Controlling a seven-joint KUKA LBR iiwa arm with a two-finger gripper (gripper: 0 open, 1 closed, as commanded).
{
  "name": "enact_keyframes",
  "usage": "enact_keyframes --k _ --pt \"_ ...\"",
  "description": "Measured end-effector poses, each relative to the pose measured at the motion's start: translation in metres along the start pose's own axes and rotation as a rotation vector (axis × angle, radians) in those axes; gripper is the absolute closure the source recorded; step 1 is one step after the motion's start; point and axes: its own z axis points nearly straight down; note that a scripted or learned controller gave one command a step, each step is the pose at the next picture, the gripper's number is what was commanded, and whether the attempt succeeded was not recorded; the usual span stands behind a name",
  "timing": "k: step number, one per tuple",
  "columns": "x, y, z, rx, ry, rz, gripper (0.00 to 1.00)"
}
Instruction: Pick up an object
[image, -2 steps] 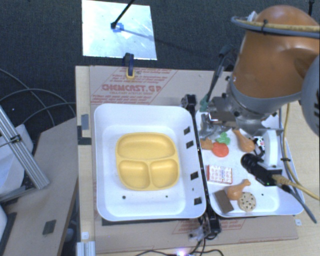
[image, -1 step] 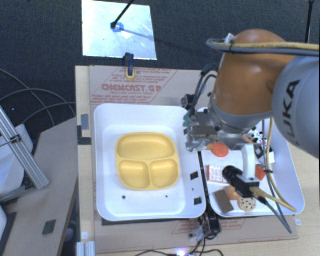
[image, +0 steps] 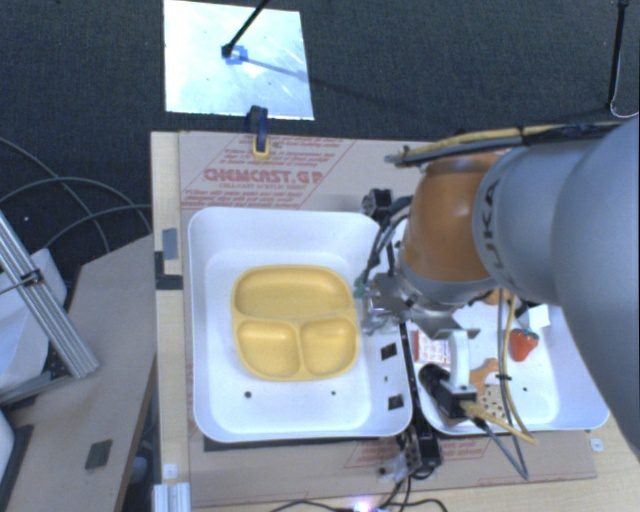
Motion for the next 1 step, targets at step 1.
enact_keyframes --k 1 --pt "-0.0834 0.0554 -0.0485 -0.023 -0.001 0.003 1.00"
